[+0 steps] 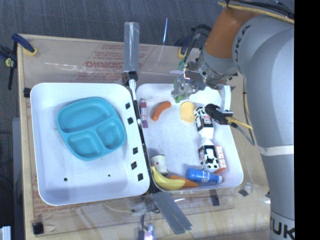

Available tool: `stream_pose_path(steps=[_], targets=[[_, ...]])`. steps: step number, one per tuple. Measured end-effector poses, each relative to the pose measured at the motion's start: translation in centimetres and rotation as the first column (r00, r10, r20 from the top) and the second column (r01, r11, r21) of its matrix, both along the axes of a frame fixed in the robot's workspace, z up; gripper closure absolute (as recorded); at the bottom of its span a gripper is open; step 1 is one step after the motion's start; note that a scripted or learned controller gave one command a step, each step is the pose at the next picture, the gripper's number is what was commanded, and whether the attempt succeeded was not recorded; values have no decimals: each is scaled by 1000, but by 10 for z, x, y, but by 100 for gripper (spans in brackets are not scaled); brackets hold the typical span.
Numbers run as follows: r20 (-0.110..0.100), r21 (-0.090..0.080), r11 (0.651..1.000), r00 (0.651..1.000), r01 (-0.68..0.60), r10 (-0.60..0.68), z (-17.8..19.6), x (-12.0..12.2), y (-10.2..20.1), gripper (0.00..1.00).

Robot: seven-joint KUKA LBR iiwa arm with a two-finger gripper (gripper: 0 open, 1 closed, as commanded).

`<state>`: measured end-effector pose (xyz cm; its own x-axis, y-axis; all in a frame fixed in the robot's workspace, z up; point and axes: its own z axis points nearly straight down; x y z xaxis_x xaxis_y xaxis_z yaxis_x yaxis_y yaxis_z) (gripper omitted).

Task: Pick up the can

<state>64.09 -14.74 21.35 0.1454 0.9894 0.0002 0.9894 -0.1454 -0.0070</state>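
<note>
The floor of the room is dark grey carpet. On it stands a wooden desk [75, 49] with two white bins side by side. The left bin [45, 149] holds a blue plate [91, 127] with three parts.

The right bin [175, 139] has lots of toy food in it. The can [158, 162] is small and white, and it stands up in the near left corner of this bin, close to the wall between the two bins. A yellow banana [167, 182] lies just beside it. Next to the banana I see an orange carrot [183, 180] and a blue bottle [202, 175] lying on its side. A black and white carton [210, 157] sits just behind the bottle.

The big grey arm [260, 74] comes in from the right. Its pincer [182, 90] hangs over the far end of the right bin, near an orange sausage [161, 109] and a yellow lump [187, 111]. I cannot tell if the pincer is open or closed. I see nothing held in it. It is well apart from the can, which is at the other end of the bin.

A thin pink tube [143, 110] lies along the left wall of the right bin.
</note>
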Motion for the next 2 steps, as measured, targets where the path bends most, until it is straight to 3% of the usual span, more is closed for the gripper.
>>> stream_pose_path(steps=[1,2], targets=[[-6,1,998,998,64,-64,-110,-97,40,100],[3,1,999,999,55,-55,-52,-155,6,100]])
